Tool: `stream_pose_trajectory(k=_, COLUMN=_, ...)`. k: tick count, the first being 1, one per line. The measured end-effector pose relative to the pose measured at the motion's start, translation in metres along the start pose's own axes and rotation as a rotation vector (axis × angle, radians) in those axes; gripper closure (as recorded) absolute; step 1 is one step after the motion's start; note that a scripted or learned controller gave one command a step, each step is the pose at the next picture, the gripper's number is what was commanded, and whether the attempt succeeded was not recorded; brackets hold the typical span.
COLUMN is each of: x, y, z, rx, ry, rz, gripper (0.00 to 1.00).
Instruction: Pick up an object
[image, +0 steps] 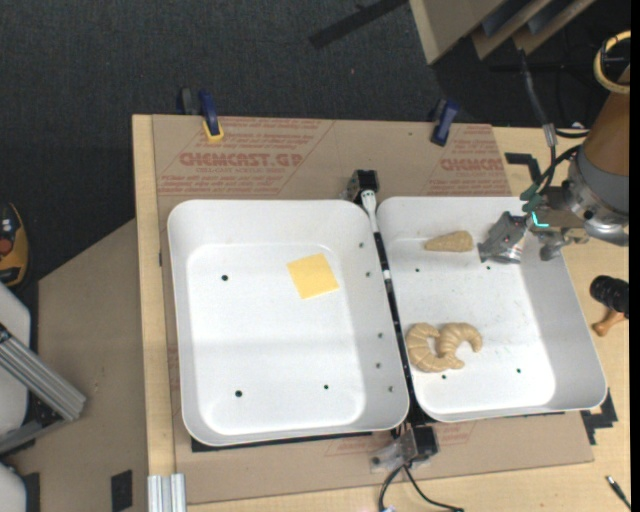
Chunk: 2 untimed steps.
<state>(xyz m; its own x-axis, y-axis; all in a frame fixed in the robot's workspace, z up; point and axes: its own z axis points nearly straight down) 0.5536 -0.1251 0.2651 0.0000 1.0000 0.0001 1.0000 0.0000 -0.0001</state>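
Dark carpet floor (90, 70) around cardboard-topped bench (300, 150)

— What do we see carrying everything?
— A bench (150, 300) topped with a brown board, printed red along its far edge.
— And directly on it?
— We count 2 white bins: the left bin (200, 330) and the right bin (560, 350), touching, side by side.

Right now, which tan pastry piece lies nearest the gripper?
The small single piece at the right bin's far end, just beside the gripper; the croissant pile lies nearer the camera.
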Motion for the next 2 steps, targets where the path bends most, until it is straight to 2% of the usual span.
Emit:
stream_pose_trajectory(k=1, x=0.000, y=0.001, z=-0.011, rx=-0.003, ry=-0.001, rz=-0.001, gripper=1.00)
stream_pose_trajectory(k=2, x=0.009, y=-0.046, z=-0.161, rx=-0.018, ry=-0.003, rz=-0.002, gripper=1.00)
